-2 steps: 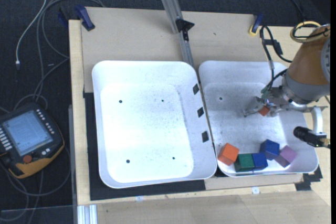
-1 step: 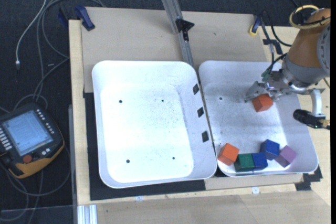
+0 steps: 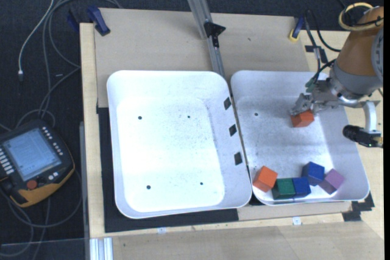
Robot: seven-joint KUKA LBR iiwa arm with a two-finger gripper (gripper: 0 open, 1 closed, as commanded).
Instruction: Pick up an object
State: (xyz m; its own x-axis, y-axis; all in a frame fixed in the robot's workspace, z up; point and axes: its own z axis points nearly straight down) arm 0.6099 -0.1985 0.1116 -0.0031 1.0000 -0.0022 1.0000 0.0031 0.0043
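Observation:
My gripper [image 3: 304,110] hangs over the upper right part of the right bin [image 3: 271,140], reaching in from the right on the grey and orange arm. A small red block [image 3: 303,120] sits between its fingertips, and the fingers are shut on it. The block's lower half shows just below the grey fingers. Along the near edge of the same bin lie an orange block [image 3: 265,178], a dark green block [image 3: 283,188], two blue blocks [image 3: 301,186] [image 3: 314,172] and a purple block [image 3: 333,180].
The left bin [image 3: 116,89] stands beside the right one, with black clips along the shared rim. A slanted aluminium post [image 3: 196,0] rises behind the bins. A teach pendant [image 3: 31,161] and cables lie on the floor at the left.

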